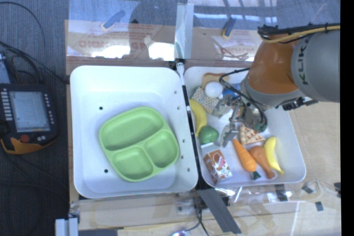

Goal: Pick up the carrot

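Lying slantwise in the right bin (296,171), the carrot (244,156) is orange, tapered; jaws' state unclear.

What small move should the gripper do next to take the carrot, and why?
Probably a short move toward the near edge of the right bin, then down. The gripper hangs just above the top end of the carrot, which lies between a brown food packet and a banana.
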Tool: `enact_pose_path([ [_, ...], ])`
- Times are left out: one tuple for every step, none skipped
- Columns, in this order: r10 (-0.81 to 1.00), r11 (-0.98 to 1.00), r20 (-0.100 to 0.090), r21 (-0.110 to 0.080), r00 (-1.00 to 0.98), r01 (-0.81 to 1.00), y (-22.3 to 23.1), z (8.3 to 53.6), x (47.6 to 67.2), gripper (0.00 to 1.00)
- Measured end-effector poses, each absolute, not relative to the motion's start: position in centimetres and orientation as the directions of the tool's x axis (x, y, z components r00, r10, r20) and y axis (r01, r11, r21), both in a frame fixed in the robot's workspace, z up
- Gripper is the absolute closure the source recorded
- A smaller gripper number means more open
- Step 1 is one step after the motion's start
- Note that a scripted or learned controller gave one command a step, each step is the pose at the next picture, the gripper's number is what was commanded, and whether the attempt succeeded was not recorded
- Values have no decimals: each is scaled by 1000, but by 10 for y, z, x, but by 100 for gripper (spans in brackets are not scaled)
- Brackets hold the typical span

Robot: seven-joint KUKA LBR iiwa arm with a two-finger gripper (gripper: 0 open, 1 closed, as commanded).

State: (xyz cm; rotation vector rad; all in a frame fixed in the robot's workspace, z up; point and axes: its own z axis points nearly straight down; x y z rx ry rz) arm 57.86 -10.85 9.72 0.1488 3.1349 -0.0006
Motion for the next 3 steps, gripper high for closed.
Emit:
enact_pose_path([
  [-16,1000,-20,-3,-1000,-16,-122,92,528,0],
  [-139,990,-22,-6,-990,-139,-149,92,494,0],
  [-140,990,-23,-8,-990,-140,-148,103,496,100],
])
